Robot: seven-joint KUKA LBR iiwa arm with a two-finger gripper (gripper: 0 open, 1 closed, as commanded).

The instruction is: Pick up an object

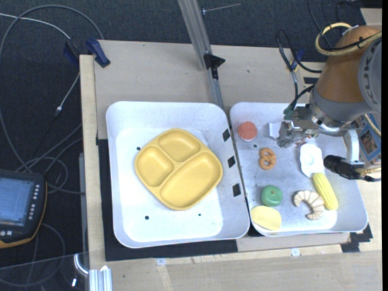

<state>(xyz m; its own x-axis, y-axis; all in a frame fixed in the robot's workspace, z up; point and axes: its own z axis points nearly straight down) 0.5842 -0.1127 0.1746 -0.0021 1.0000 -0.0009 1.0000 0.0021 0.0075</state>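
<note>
Candidate objs all sit in R bin [357, 220], none between the claw's tips. Gripper [294, 135] hangs low over the bin's upper-middle; whether wide or narrow: cannot tell, metal parts blur together at this angle. Nearest obj: white piece [310, 159], just below-right of claw. Pretzel [267, 159] below-left of claw, close. Red round item [247, 130] to claw's left, near the bin's upper-left corner. Corn cob [325, 190] lies slanted further below claw, touching the white piece's lower end. Shrimp-like toy [310, 204] beside corn's lower end. Green apple [271, 195] and pale yellow slice [266, 217] well below claw, toward the bin's near-left corner. L bin [124, 162], across the divider from claw, holds a yellow 3-compartment plate [178, 168], tilted diag. Both bins rest on a tan wooden bench [151, 71] over dark carpet [36, 71]. Alu pole [194, 23] rises up-left of claw; loose cables [36, 29] and a teach pendant [21, 205] far left.
</note>
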